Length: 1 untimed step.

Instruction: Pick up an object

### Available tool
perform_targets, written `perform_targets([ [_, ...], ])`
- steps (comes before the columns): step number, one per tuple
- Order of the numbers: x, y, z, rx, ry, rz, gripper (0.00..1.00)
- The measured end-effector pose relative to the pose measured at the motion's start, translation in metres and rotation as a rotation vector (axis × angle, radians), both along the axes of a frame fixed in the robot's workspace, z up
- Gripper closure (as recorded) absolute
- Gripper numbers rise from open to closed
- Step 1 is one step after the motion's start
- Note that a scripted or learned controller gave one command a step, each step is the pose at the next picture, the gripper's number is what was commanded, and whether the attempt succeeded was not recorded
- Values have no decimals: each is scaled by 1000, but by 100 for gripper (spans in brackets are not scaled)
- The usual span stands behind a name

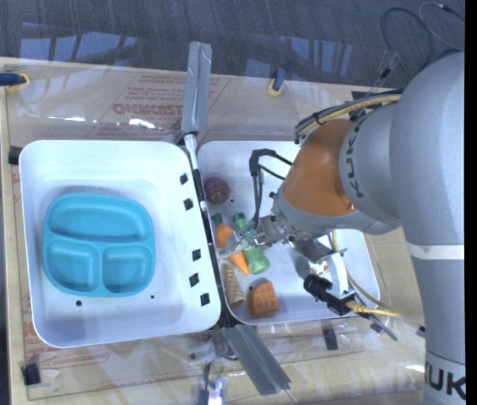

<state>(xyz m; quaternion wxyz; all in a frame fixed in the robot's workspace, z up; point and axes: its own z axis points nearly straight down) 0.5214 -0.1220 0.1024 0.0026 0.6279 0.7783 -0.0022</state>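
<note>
Several small toy foods lie along the left side of the right bin (365,264): a purple fruit (216,190), a green piece (241,223), an orange piece (224,234), a carrot (238,262), a green vegetable (258,262), a waffle cone (234,286) and a brown bread piece (262,298). My gripper (252,240) reaches down from the orange-banded wrist into this cluster, right above the carrot and the green vegetable and beside the green piece. The arm's bulk covers the middle of the bin.
The left bin (35,167) holds a blue divided plate (99,243). A grey divider rail (196,83) runs between the bins. Black clips (196,256) line the shared wall. Cables loop over the right bin's back.
</note>
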Motion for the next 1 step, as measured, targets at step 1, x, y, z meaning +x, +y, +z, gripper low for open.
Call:
perform_targets([
  [1,16,48,145,7,1,-3,100],
])
